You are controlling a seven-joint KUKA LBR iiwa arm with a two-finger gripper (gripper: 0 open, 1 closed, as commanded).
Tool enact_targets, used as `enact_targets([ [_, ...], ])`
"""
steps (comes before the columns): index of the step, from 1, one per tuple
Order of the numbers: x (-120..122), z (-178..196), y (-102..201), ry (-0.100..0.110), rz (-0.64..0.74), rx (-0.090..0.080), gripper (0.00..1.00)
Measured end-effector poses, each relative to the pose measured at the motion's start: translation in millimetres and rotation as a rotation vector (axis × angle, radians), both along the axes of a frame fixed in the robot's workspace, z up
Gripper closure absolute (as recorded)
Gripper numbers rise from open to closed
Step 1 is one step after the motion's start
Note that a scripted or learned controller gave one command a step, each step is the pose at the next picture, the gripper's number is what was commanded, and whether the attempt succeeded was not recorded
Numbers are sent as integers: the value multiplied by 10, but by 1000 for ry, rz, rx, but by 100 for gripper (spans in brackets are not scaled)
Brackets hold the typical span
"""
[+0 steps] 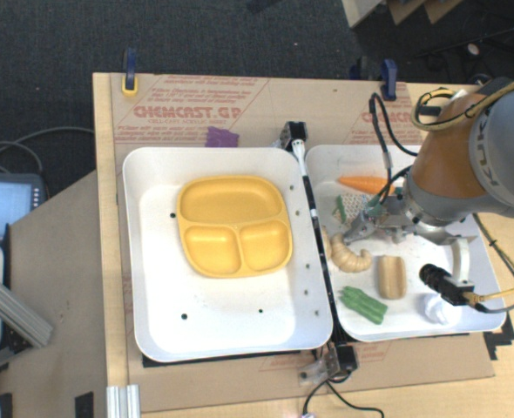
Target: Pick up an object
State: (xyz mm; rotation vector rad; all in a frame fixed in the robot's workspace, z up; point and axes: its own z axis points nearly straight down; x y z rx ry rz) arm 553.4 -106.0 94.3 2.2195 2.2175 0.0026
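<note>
The arm (466,159) reaches in from the right and bends down over the right bin (488,320), its orange band and grey wrist covering much of that bin's upper right part. The gripper (368,222) sits low in the bin's upper left area, near the divide between the two bins; how far it is open cannot be told, and nothing can be seen held in it. Just above the gripper lies an orange carrot (363,183), pointing left. Just below and to the left of the gripper lies a pale curved piece (348,257) shaped like a croissant or banana. To its right stands a tan bread-like roll (390,277), and below them, near the front wall, lies a green pepper-like item (362,304). A small pale blue-white object (436,308) sits at the bin's lower right, beside a black part on a cable. The left bin (144,233) holds a yellow divided plate (234,225) with three compartments, lying flat toward the back of the bin
</note>
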Motion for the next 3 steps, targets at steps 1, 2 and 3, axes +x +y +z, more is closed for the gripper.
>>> enact_targets([
  [1, 526, -97, 116, -1, 4, 1, 0],
  [2, 1082, -129, -74, 39, -4, 9, 0],
  [3, 1076, -30, -80, 31, -3, 3, 100],
])
